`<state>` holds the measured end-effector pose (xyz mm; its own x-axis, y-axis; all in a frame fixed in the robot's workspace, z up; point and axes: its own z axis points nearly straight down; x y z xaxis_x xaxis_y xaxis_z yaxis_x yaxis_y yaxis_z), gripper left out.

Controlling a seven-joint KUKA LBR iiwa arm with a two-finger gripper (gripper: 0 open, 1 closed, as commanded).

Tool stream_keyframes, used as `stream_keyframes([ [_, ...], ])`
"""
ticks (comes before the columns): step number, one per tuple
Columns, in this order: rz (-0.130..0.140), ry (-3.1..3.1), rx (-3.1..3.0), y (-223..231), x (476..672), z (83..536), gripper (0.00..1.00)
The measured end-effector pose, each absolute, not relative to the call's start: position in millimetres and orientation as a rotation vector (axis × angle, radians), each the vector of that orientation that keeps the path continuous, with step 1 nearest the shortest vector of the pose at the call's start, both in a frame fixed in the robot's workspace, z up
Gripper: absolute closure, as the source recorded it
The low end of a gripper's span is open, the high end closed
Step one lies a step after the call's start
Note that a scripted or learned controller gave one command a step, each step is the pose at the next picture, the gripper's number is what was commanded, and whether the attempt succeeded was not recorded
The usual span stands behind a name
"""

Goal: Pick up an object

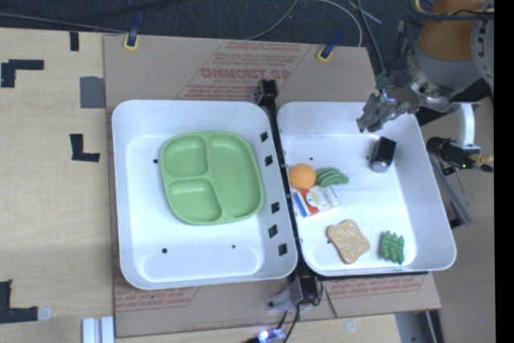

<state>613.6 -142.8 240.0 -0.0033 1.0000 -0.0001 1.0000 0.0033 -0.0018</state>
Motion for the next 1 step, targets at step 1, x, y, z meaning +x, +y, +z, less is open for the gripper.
stream_keyframes([
  [1, 0.001, -2.227, -2.214, -82.9, 617.9, 228.8, 1.0],
])
